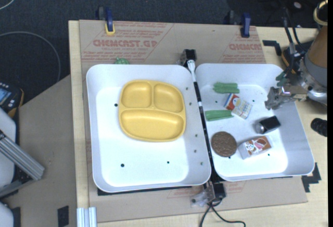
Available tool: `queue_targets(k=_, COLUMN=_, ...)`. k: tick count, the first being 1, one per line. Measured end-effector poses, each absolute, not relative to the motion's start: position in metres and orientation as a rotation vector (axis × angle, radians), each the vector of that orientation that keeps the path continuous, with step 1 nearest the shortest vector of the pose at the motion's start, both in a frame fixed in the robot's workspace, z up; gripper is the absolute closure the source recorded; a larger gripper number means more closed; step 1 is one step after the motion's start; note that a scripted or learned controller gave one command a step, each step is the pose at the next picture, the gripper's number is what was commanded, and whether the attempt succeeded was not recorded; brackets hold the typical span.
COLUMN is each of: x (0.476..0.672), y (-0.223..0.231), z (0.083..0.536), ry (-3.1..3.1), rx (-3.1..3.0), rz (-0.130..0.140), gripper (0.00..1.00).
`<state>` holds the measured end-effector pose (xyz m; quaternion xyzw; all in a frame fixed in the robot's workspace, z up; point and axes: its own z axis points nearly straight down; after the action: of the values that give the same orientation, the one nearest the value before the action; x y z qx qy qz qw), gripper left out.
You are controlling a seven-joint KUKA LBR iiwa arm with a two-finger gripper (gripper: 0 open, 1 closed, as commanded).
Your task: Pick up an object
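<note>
Fingers [274, 97] low over right bin's [299, 132] right edge.

A yellow three-compartment plate [152, 111] lies in the left white bin [104, 163]. Two blue clamps [109, 19] pin the brown board [83, 54] at its far edge. A green scrap [121, 61], perhaps a leaf, sits just beyond that bin's rim

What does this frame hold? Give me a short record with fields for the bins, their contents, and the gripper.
left bin: yellow divided plate
right bin: two green pieces, small carton, brown round cookie, black block, snack box
gripper: above the right bin's right side, nothing visibly between its fingers
pick status: not yet done
</note>
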<state>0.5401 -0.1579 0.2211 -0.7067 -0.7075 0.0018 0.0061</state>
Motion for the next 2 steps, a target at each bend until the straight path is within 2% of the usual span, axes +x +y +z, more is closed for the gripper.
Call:
queue_targets(k=1, x=0.590, y=-0.108, z=0.149, ry=-2.225, rx=-2.212, rz=0.001, gripper=1.00)
queue_targets(k=2, x=0.613, y=-0.145, z=0.134, ry=-2.222, rx=-2.227, rz=0.000, gripper=1.00)
